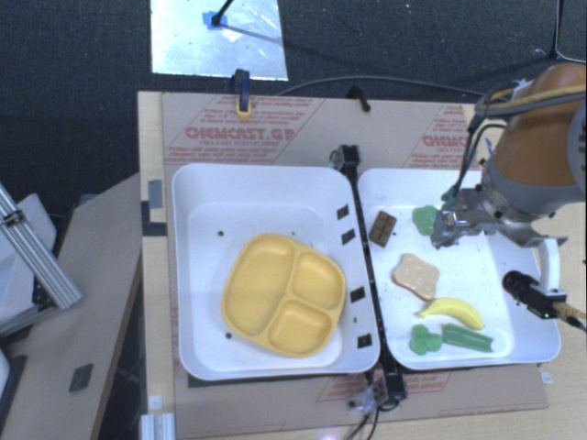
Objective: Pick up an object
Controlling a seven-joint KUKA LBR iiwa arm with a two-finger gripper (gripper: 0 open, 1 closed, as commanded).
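In the right bin (pixel 514 337) lie a brown chocolate bar (pixel 382 228), a slice of toast (pixel 415 276), a yellow banana (pixel 451 312), a green vegetable piece (pixel 454 339) and a small green leafy piece (pixel 425 218). My gripper (pixel 448 228) hangs low over the right bin's back half. It is just right of the leafy piece and above the toast. The arm's wrist hides part of the bin behind it.
The left bin (pixel 197 246) holds a yellow divided plate (pixel 284 293). A black divider (pixel 359 255) with clips runs between the bins. A black part of the arm (pixel 527 293) sits over the right bin's right side.
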